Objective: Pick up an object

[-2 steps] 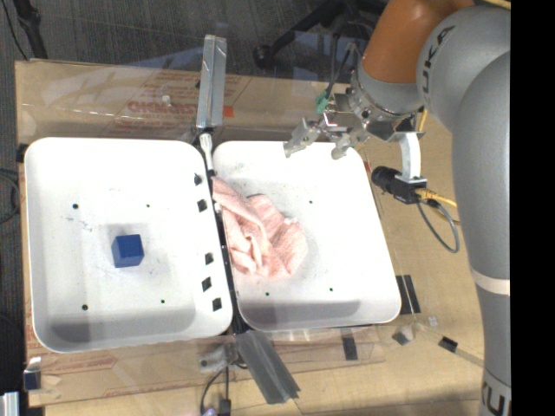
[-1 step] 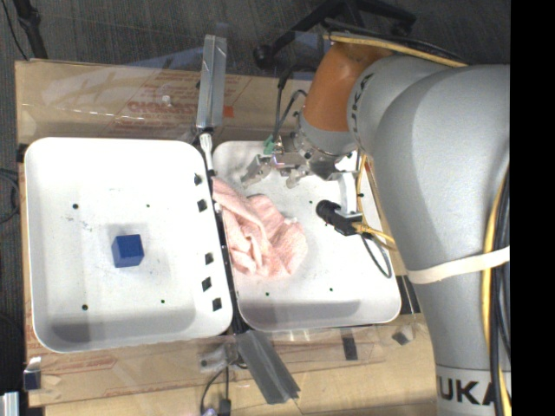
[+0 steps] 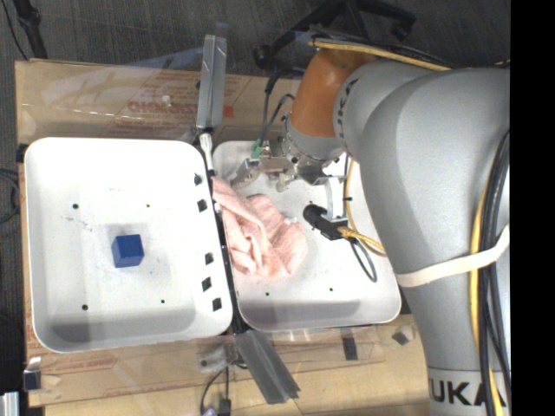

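Note:
A crumpled pink cloth [image 3: 258, 232] lies in the right bin [image 3: 299, 308], against its left wall. A small blue cube [image 3: 127, 250] sits in the left bin [image 3: 52, 319], left of its middle. My gripper [image 3: 276, 168] hangs over the back of the right bin, just above the cloth's upper end. The grey arm with its orange band reaches in from the right and covers the bin's right side.
A dark divider with several black clips [image 3: 208, 232] runs between the two bins. A grey bar [image 3: 211, 81] stands behind the bins at the middle. Black and yellow cables [image 3: 347, 228] hang from the wrist over the right bin. Cardboard [image 3: 104, 94] lies under the bins.

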{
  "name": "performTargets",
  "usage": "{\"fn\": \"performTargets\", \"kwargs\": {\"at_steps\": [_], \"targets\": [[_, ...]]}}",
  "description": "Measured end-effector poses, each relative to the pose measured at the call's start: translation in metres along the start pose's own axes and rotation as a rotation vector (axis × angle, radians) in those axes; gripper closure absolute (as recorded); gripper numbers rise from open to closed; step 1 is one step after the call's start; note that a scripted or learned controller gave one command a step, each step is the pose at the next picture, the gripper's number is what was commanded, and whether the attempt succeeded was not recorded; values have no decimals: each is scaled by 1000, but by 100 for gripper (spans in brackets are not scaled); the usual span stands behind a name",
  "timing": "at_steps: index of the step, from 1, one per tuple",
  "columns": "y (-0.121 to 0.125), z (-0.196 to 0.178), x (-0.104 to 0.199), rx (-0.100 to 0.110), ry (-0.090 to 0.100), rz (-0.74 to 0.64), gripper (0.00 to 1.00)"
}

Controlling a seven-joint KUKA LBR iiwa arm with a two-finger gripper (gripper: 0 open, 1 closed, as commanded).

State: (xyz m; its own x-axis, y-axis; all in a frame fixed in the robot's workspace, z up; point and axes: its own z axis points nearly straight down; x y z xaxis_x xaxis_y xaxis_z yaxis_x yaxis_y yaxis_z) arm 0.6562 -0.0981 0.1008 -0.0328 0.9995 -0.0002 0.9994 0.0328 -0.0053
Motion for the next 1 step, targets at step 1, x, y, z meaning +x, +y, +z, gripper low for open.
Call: {"fn": "performTargets", "kwargs": {"at_steps": [1], "targets": [[0, -10, 0, 2, 0, -3, 100]]}}
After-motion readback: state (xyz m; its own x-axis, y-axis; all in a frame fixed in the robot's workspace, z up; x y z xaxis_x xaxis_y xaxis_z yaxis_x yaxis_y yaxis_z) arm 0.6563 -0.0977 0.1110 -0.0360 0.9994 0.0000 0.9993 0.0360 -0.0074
